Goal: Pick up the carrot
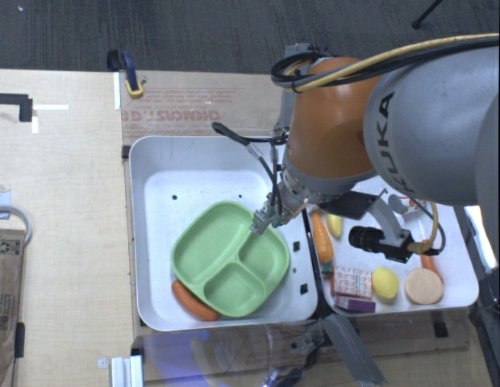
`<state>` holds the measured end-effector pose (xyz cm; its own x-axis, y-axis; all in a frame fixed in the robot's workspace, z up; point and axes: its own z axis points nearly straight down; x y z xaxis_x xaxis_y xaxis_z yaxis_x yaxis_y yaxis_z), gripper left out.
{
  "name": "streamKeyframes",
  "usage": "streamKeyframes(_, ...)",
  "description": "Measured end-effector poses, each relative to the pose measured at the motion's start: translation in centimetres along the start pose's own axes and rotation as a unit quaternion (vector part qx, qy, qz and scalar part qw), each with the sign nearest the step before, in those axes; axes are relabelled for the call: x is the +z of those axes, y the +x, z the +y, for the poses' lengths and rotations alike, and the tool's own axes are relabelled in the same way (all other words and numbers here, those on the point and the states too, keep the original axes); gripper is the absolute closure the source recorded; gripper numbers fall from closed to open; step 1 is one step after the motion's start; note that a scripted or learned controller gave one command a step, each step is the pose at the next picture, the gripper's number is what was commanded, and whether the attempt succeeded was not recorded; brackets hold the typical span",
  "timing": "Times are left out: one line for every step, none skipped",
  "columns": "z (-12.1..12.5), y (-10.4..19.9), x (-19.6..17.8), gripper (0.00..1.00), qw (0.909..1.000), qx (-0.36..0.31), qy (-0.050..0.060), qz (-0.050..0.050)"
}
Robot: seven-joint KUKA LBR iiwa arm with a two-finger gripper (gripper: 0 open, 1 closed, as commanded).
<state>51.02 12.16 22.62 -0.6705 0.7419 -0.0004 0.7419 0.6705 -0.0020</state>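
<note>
While poised over the green divided plate [231,258] in the left bin [150,216], gripper [264,218] too small to judge, carrot [321,236] lying in the right bin [452,297] near a lemon [385,283], a box [352,282].

Glossy plastic green plate [231,258] (smooth), matt wooden bench [56,184]

Two bins side by side on the surface [56,184]

The left white bin [153,216] holds a green sectioned plastic plate [226,264], with an orange sausage-shaped piece [193,301] at its front left edge. In the right white bin [460,293], an orange carrot [321,236] lies along the left wall, a yellow lemon [385,283] sits right of a small printed box [352,280], and a tan round disc [423,286] lies right of the lemon.
</note>
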Motion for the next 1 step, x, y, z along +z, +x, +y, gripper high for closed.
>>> streamKeyframes(-3.41, 1.01, 0.72, 1.0, 0.9955, -0.095, 0.0, 0.0)
